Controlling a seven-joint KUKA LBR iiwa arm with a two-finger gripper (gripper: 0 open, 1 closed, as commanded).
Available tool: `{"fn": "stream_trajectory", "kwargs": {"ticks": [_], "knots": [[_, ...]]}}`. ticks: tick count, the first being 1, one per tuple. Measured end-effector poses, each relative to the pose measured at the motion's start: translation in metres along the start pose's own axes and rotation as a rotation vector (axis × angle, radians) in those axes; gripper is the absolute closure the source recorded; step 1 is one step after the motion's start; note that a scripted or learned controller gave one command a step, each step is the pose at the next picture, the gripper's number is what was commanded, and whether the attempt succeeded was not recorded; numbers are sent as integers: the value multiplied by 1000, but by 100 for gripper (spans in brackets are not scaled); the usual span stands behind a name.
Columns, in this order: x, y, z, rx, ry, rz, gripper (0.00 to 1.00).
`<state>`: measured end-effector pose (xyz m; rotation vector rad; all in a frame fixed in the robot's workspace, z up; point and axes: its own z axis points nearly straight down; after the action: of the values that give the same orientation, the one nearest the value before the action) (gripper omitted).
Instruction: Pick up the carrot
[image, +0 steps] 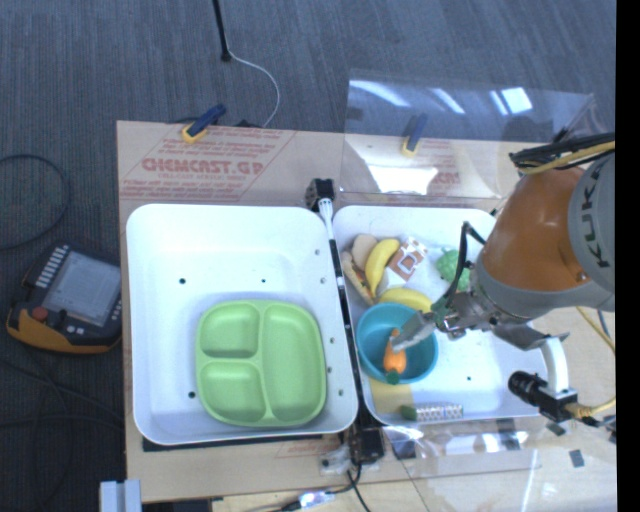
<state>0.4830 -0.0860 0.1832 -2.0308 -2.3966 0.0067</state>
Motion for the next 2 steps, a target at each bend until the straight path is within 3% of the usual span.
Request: {"fn": "stream_trajectory", "kwargs": {"ticks": [1, 2], "knots": [[-13, 1, 84, -10, -3, -2, 0], [-20, 3, 71, -18, -15, 5, 100]]}}
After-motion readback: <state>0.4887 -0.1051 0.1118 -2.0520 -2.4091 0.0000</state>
